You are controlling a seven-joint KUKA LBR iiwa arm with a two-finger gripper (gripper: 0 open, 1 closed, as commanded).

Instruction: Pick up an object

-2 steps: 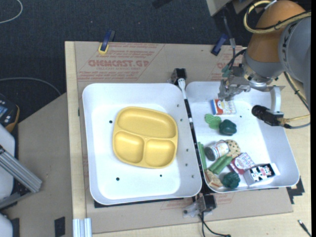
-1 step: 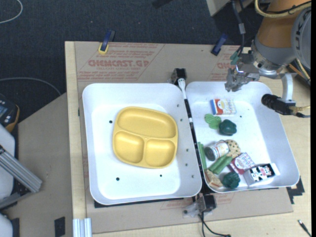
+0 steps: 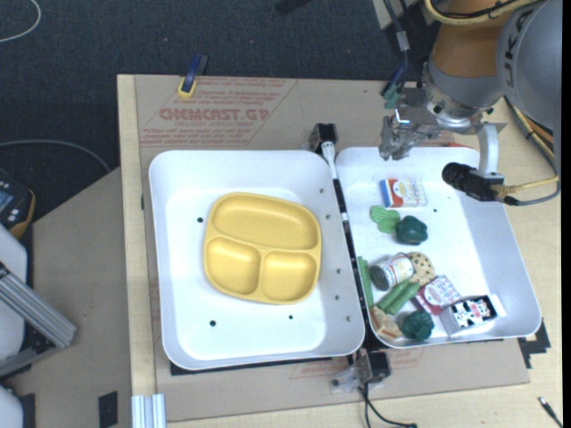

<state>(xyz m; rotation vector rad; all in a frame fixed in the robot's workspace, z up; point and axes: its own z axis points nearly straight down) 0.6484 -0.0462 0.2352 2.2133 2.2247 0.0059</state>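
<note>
The things to be picked lay in the right-hand shallow white plastic bin (image 3: pixel 517 266). Nearest its far end sat a small flat white packet with red and blue print (image 3: pixel 401 192), and just in front of it a dark green rounded toy vegetable (image 3: pixel 411 231) touching a lighter green leafy piece (image 3: pixel 384 216). Closer to the near rim a heap was crowded together: a small metal can lying on its side (image 3: pixel 393 271), a long green pod-shaped toy (image 3: pixel 398 294) leaning across it, a tan spotted cookie-like piece (image 3: pixel 420 264), a pink and white wrapped packet (image 3: pixel 441 292), a black and white patterned card (image 3: pixel 470 311) and another dark green lump (image 3: pixel 417 326) against the rim.

The grey end effector (image 3: pixel 395 144) hung over the far-left corner of that bin, above the packet and apart from it, with nothing between its fingers; whether they were spread or pressed together I could not tell from that angle. The grey arm with its orange band (image 3: pixel 477 25) came in from the upper right, and a black cylindrical fitting (image 3: pixel 468 180) jutted over the bin's far-right part.

In the left-hand white bin (image 3: pixel 174 239) lay a yellow plastic three-compartment plate (image 3: pixel 261 245), about in the middle. Both bins stood side by side, touching, on a brown cardboard sheet with red lettering (image 3: pixel 214 110) that covered the bench, and a small blue and yellow clip (image 3: pixel 190 77) sat at its far edge
</note>
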